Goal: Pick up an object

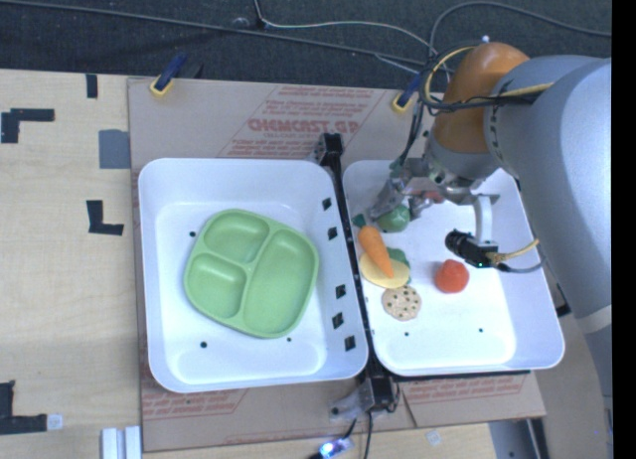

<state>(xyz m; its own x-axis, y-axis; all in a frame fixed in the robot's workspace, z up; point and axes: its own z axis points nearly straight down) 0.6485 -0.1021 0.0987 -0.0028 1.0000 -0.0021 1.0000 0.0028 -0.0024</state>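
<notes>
My gripper [397, 201] is low in the right bin [497, 348], near its back left corner. Right at its tip lies a small green toy [394, 218], touching or nearly touching it. Just in front lies an orange carrot [372, 242], resting against a yellow piece [384, 270] and a second small green piece [399, 255]. A speckled round cookie [401, 302] lies nearer the front. A red tomato [452, 276] sits alone toward the middle of the bin.
The left bin [164, 348] holds a green divided plate [250, 271]. The black divider [343, 248] between the bins runs close to the carrot. The grey arm [566, 149] and its cable [497, 253] hang over the right bin's right side.
</notes>
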